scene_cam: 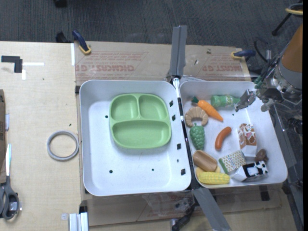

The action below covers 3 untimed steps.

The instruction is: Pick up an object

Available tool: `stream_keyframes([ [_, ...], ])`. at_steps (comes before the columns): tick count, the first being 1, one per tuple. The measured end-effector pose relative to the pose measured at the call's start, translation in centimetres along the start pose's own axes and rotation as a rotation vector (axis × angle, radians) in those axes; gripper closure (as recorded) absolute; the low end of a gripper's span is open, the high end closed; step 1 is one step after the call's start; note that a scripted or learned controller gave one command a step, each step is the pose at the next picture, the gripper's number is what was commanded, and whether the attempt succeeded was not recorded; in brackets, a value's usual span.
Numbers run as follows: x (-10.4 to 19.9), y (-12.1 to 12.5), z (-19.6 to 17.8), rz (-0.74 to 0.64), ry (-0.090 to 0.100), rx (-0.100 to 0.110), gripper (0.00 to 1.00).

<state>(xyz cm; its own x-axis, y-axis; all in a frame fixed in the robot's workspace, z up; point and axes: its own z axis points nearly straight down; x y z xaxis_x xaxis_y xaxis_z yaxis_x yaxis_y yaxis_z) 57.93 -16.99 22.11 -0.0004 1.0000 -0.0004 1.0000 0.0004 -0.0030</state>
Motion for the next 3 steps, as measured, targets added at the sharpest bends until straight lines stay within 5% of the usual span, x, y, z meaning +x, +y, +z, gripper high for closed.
stream_keyframes([
  [1,6.9,5.2,6.5,0.050,0.000,-0.001,0.00],
  [2,9.1,7.4,2.9,-0.035,-0.002,-0.003,0.00],
  [3,9.0,7.5,2.0,-0.038,-0.003,-0.003,1.00],
])
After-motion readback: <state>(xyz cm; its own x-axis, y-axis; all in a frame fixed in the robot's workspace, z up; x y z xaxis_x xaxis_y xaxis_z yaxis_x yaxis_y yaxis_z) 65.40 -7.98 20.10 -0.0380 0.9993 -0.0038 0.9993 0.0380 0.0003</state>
